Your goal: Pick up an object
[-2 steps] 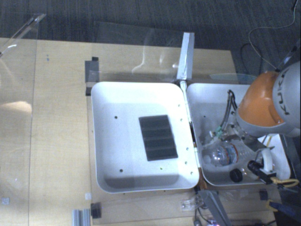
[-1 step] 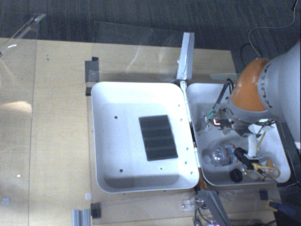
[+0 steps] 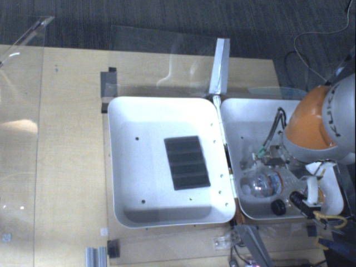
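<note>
End effector (image 3: 267,159) just above clear bottle (image 3: 261,184).

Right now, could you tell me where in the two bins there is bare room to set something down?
The left bin has bare floor all round the dark ribbed panel, widest on its left side. The right bin is crowded: the arm, a clear bottle and small dark items fill it, leaving a patch near its top-left corner.

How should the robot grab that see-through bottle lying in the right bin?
Probably around the middle of the bottle, coming straight down from above. It lies on its side on the bin floor, so its round body faces up with bare floor on its near and far sides. Its ends look harder to grip.
</note>
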You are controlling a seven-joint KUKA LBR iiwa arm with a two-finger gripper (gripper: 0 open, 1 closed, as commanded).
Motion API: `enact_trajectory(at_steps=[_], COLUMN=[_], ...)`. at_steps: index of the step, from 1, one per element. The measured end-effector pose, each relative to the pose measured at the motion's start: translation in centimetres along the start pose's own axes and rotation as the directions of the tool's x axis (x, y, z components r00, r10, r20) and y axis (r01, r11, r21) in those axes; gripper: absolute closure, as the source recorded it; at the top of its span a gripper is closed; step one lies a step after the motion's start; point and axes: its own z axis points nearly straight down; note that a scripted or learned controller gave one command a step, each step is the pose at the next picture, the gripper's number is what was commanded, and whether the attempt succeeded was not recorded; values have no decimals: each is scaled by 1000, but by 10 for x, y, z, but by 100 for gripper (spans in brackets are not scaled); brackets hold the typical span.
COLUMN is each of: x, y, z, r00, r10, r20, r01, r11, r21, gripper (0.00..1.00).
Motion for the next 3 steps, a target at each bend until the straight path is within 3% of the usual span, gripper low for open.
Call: enact_trajectory(at_steps=[1,2,3], x=[21,2,15], y=[63,-15,45], z=[2,-1,1], r00=[994,994,998], r10=[-110,-111,-55], r20=[-1,1,0], r01=[110,111,55], r11=[994,994,998], r21=[0,-4,-1], gripper=[0,0,0])
